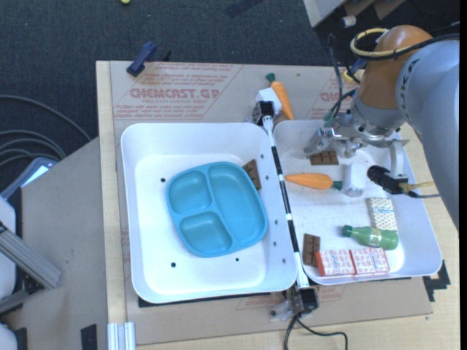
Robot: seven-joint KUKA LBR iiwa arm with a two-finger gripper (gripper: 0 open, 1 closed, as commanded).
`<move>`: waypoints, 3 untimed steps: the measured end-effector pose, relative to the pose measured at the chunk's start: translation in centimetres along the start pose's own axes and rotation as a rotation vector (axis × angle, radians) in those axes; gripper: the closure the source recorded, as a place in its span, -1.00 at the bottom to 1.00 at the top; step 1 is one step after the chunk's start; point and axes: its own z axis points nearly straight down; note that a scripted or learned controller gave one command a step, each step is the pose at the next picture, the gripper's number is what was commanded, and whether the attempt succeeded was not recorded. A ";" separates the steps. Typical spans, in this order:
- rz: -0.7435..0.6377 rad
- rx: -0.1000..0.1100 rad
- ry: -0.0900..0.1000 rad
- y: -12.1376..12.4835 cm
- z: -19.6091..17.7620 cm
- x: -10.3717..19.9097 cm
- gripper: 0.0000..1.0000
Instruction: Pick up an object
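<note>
One orange carrot (309, 181), green-tipped, lies beside the gripper (352, 188); its grip unclear.

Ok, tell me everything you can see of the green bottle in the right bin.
The green bottle is small, looks like glossy plastic, with a darker green cap at its left end. It lies on its side on the floor of the right bin, near the front. Just behind it sits a patterned packet, touching or nearly so; in front lie two red-and-white boxes, apart from it. The gripper is farther back, apart from it.
</note>
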 end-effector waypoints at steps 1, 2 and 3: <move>-0.002 0.002 0.001 0.0 0.0 1.6 -1.00; 0.000 -0.001 0.000 0.0 0.0 -0.7 -1.00; -0.002 0.002 0.001 0.0 0.0 0.8 -1.00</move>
